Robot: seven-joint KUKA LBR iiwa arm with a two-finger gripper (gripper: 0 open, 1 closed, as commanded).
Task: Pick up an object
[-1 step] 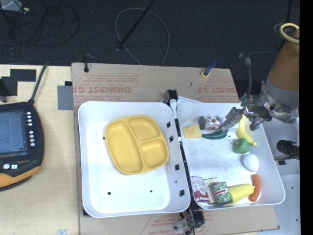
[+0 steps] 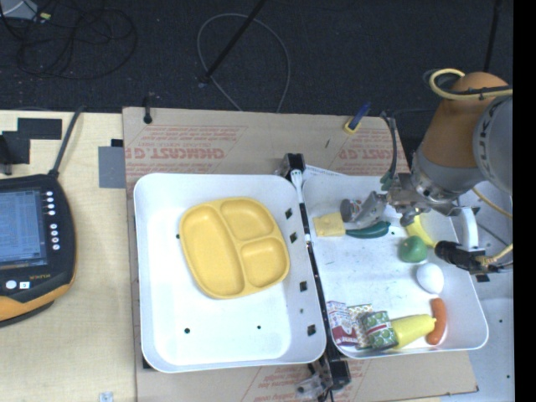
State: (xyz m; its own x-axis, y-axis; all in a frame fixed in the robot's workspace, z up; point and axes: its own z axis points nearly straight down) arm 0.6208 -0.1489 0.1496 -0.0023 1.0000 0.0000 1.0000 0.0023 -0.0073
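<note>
Although the left bin [image 2: 159, 308] carried a yellow divided tray [image 2: 234, 245] lying flat, well apart from the arm, the work at this moment lay in the right bin [image 2: 377, 262]. Near that bin's upper left sat a yellow block [image 2: 329, 225], and just beside it a dark green curved piece [image 2: 368, 231], with the pincer [image 2: 362, 212] low over the two. Whether its fingers were open or closed could not be told, and nothing was seen held between them. Further right lay a green ball [image 2: 412, 249], a white egg [image 2: 430, 278], and along the near wall a printed packet [image 2: 362, 325], a yellow banana-shaped piece [image 2: 410, 329] and an orange carrot-shaped piece [image 2: 436, 319]. In my judgement, a sound grasp required settling on one item, centring the fingers across its narrow width, and descending squarely so the neighbour was not nudged.
</note>
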